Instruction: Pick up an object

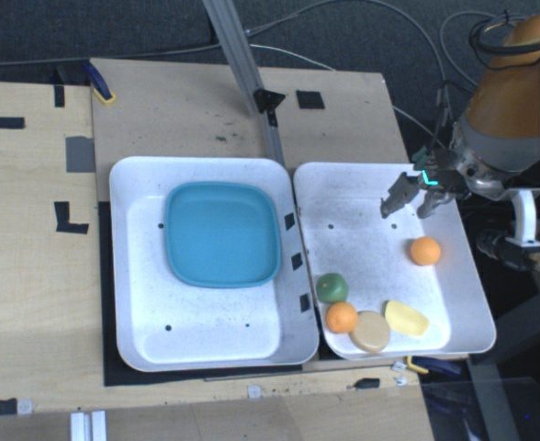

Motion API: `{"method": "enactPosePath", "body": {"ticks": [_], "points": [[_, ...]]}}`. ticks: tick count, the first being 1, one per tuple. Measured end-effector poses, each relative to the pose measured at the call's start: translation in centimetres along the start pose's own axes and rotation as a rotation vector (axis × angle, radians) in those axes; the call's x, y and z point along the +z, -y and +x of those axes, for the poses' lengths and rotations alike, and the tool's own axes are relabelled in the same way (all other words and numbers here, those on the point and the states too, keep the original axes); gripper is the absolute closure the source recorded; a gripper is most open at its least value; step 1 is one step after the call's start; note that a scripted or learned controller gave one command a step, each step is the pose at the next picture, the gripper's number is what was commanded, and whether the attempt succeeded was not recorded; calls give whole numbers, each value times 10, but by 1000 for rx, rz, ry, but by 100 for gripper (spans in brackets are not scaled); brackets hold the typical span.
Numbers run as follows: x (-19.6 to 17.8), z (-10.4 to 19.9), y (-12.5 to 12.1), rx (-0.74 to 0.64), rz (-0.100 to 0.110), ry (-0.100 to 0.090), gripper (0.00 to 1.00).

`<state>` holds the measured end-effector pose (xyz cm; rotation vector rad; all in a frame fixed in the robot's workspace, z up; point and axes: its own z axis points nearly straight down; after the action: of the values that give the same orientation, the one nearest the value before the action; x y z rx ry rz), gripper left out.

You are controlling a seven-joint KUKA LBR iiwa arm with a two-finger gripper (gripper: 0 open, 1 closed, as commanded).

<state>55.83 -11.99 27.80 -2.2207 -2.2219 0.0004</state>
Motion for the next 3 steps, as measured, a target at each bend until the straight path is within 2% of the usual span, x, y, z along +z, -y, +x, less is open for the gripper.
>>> {"method": "enactPosePath", "body": {"ticks": [1,2,3], "points": [[0,0,0,0,0,0,0],[62,6,1,0,5,-1,0],[120,-3,5,1,6,-1,0]]}}
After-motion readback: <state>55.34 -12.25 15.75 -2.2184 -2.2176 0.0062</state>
